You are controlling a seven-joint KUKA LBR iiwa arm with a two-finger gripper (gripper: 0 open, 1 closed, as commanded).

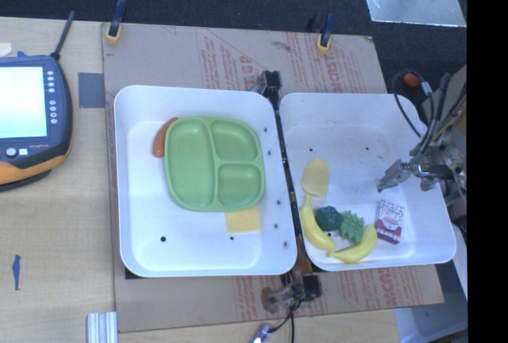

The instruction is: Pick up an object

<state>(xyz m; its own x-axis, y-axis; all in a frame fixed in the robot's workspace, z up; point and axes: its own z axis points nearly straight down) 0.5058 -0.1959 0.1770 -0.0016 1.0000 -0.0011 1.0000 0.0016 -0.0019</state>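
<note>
The small red-and-white packet (390, 221) lies flat in the right bin (349, 115), near its front right corner, and looks the likeliest pick because it sits just below and slightly left of the tool (405, 172) in the camera view, nearer than anything else. The tool hovers over the bin's right side with nothing between its fingers, which look spread apart. Further left lie the banana (333, 242), the broccoli (340, 221) and a pale yellow piece (316, 177); the left bin (143, 246) on the tabletop (55, 254) holds a green divided plate (214, 164).
</note>
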